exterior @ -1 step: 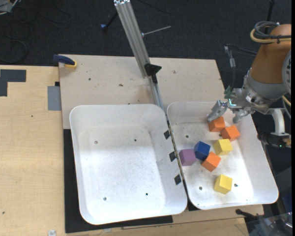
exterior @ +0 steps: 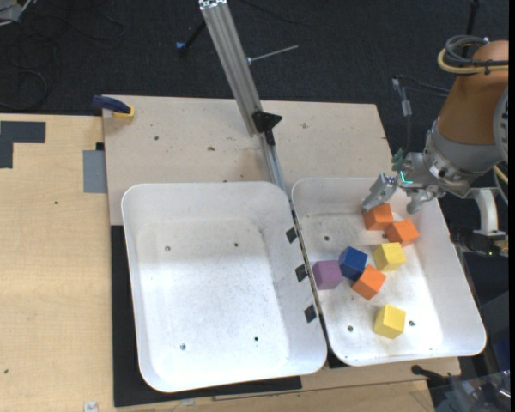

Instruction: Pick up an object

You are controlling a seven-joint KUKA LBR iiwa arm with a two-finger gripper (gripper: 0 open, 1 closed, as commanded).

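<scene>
My gripper point(exterior: 396, 199) hangs over the far part of the right bin point(exterior: 463, 316), its two fingers spread apart, open, with nothing between them. Just below its left finger lies an orange cube point(exterior: 378, 217), and a second orange cube point(exterior: 402, 231) sits beside that one. Further toward the front are a yellow cube point(exterior: 389, 255), a blue cube point(exterior: 354, 262), a third orange cube point(exterior: 368, 281), a purple cube point(exterior: 328, 274) and another yellow cube point(exterior: 390, 320).
The left bin point(exterior: 154, 230) adjoins the right one along a divider with black clips point(exterior: 301, 271). A slanted aluminium bar point(exterior: 236, 67) rises behind the bins. The arm's orange band point(exterior: 476, 101) is at the right.
</scene>
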